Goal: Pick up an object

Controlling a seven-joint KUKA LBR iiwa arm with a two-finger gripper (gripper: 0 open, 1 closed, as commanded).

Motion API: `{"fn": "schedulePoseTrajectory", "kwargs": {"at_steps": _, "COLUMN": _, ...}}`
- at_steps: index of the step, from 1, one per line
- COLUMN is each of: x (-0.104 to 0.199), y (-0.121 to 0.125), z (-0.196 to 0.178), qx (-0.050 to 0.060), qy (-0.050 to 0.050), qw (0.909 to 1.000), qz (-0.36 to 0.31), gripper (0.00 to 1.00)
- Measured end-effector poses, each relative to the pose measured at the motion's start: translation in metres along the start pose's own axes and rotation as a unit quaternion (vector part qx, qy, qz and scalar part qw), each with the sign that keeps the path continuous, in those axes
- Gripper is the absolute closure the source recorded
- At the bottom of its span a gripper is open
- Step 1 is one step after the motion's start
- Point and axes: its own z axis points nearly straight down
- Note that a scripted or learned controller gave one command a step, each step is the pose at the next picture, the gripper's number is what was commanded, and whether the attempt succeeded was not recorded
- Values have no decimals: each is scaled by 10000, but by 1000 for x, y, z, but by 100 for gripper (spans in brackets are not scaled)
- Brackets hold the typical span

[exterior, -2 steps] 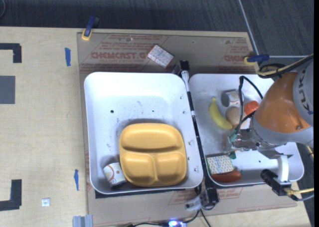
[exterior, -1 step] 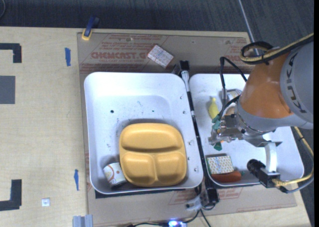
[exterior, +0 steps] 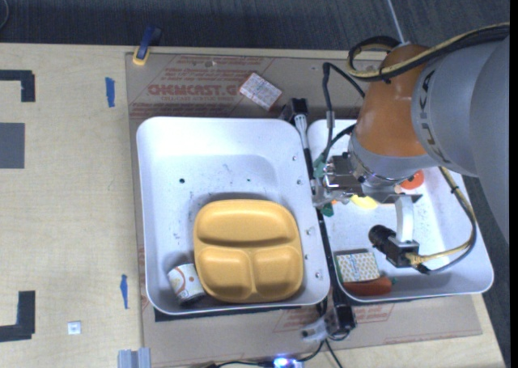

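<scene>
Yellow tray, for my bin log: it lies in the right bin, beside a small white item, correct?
No: the camera view shows the yellow tray in the left bin, not the right, beside the small white item.

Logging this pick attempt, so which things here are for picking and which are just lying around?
For the job: yellow divided tray, small cup, checked block, arm.
Lying about: paper label, blue clip, blue tape strip.
</scene>
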Motion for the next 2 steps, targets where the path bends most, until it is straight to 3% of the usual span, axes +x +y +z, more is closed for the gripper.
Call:
{"fn": "schedulePoseTrajectory", "kwargs": {"at_steps": 1, "x": 68, "y": -49, "z": 0, "qx": 16, "qy": 3, "qw": 10000, "qz": 1, "gripper": 100}}
{"fn": "schedulePoseTrajectory", "kwargs": {"at_steps": 2, "x": 68, "y": -48, "z": -10, "qx": 6, "qy": 5, "qw": 10000, "qz": -7, "gripper": 100}}
